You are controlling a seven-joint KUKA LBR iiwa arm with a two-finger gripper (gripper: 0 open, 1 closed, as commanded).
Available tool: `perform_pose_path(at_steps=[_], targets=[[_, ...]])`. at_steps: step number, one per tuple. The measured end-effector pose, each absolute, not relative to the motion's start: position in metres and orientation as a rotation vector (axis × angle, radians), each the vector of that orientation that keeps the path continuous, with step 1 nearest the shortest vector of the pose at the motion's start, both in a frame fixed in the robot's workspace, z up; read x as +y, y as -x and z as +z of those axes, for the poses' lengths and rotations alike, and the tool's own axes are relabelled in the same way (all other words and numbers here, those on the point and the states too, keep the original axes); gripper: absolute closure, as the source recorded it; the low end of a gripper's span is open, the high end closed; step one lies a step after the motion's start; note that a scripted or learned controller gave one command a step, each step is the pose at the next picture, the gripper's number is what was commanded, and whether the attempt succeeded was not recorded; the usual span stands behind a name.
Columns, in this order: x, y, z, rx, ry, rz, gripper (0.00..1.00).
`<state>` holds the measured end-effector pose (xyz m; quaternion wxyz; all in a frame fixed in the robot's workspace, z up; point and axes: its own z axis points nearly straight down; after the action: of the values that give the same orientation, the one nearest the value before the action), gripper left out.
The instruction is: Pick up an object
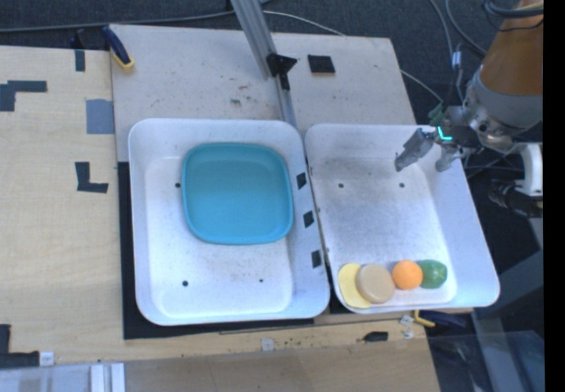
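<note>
The desk [53, 205] is pale wood at the left, with dark tape marks on it. A yellow-and-blue tool [118, 49] lies near the far left corner of the lighter board under the bins. The left bin [150, 284] holds a square turquoise plate [237, 192], lying flat and filling much of the bin's far half. A grey metal rail [256, 19] slants down from the top of the view and ends at the seam between the two bins.

The right bin [371, 205] has a speckled bare floor, and its objects are crowded along the near wall. From left to right: a flat yellow piece [350, 284], a tan round object [376, 282] partly overlapping it, an orange ball [407, 275] touching the tan one, and a green object [433, 273] just beside the ball.

The gripper [425, 154] hovers over the far right part of the right bin, well apart from that row of objects. Its jaws stand spread apart with nothing between them. The arm's orange band [516, 50] and grey wrist rise behind it at the right edge, with cables trailing over the dark floor.
</note>
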<state>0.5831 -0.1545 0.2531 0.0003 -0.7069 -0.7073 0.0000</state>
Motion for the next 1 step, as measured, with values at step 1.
perform_pose_path(at_steps=[1], targets=[[-0.1545, -0.5831, 0.2531, -2.222, 2.220, 0.000, 0.00]])
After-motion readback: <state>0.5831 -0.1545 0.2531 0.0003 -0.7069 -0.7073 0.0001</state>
